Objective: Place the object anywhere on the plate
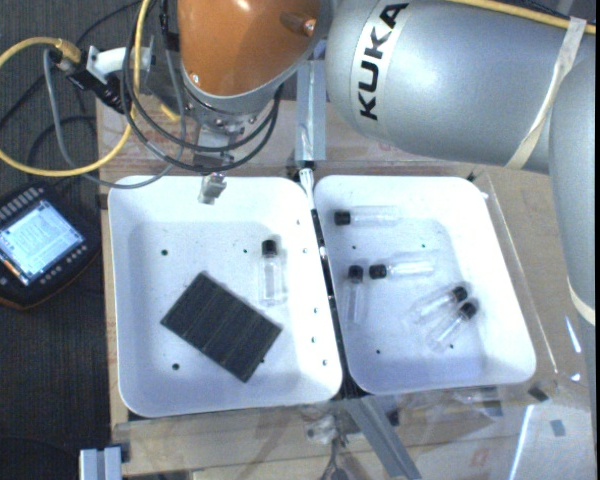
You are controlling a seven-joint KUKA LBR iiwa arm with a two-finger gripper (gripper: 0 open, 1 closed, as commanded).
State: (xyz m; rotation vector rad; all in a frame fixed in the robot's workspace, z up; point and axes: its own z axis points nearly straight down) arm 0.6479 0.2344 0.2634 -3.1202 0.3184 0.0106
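OK, my gripper [212, 187] is up by the far rim of the left bin [119, 298], well beyond the plate [221, 326] & a bit to its left. Jaws: can't tell from this angle whether they're spread or closed, and I see nothing held in them.

The obj: a clear vial [271, 272] w/ a black cap, lying flat on the bin floor. Body is see-through, nearly blends into the white. Cap end points away from the plate. It sits just past the plate's right corner, close but apart, not touching.

The plate itself: dark, ridged, square-ish, lying flat & turned diagonal, so it reads as a diamond.

Edges: the vial is near the divider wall on the plate's right side, only a narrow strip of floor between them. The plate's near corner comes close to the bin's front wall. Open floor lies left of the plate & beyond it, toward me.

Right of the plate, across the divider, the right bin [501, 268] holds more capped vials [435, 311], scattered, two of them lying side by side.
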